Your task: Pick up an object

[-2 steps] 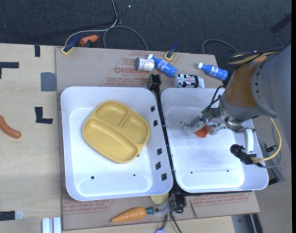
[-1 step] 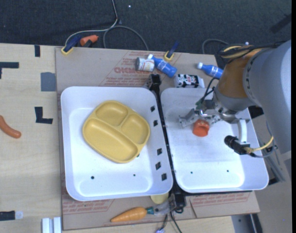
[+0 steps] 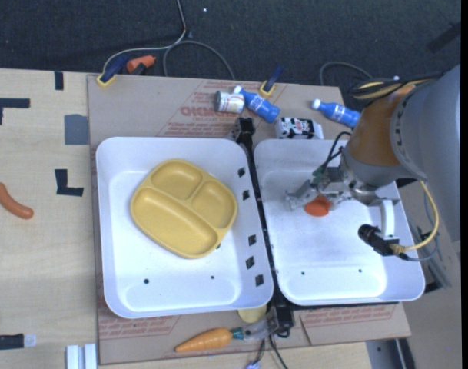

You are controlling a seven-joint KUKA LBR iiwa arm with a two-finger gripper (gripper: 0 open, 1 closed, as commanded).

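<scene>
Bins sit side by side on the cardboard sheet in front of you; the left bin holds a yellow divided plate, lying flat and slightly turned; the right bin has the arm reaching in from the right, its orange band above the wrist. Look at the gripper low over the upper middle of the right bin; a small orange-red object lies on the bin floor right at its tip, touching or just below it; you cannot tell from this angle how wide the gripper is set, nor whether the object is held or merely beside it. Behind the bins you have two blue and white bottles, both on their sides, and a small black and white box just beside the right bin's far rim. Off to your left a sausage lies on the wooden bench, well apart from the bins; a carrot lies below the left bin's near edge.
</scene>
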